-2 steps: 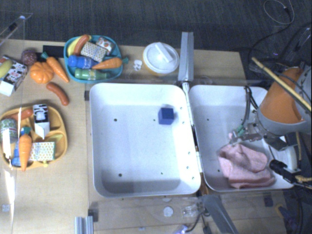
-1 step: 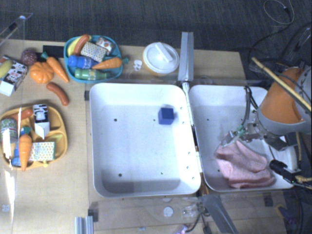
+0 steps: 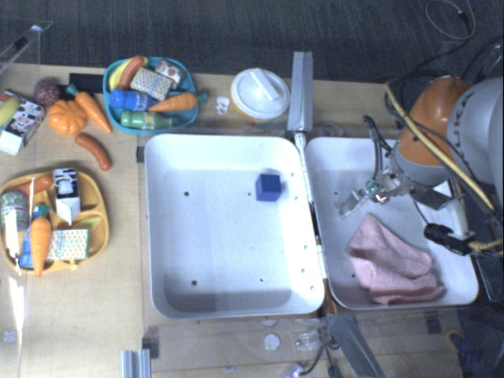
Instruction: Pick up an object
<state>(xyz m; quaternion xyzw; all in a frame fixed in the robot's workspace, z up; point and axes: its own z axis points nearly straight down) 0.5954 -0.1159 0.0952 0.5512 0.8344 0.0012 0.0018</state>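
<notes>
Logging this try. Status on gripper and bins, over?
Gripper over right bin, above pink cloth, nothing seen held. Blue block alone in left bin. Nothing in the way.

The pale wooden bench point(image 3: 228, 353) bears 2 shallow white plastic bins point(image 3: 169, 290), a blue toy-food bowl point(image 3: 118, 120) and a yellow toy-food tray point(image 3: 98, 211).

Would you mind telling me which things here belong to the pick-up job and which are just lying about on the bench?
Part of the job:
gripper, over the right bin
pink cloth in the right bin
blue cube in the left bin

Just lying about:
blue bowl of toy food
yellow tray of toy food
white lidded tub
toy pumpkin
</notes>
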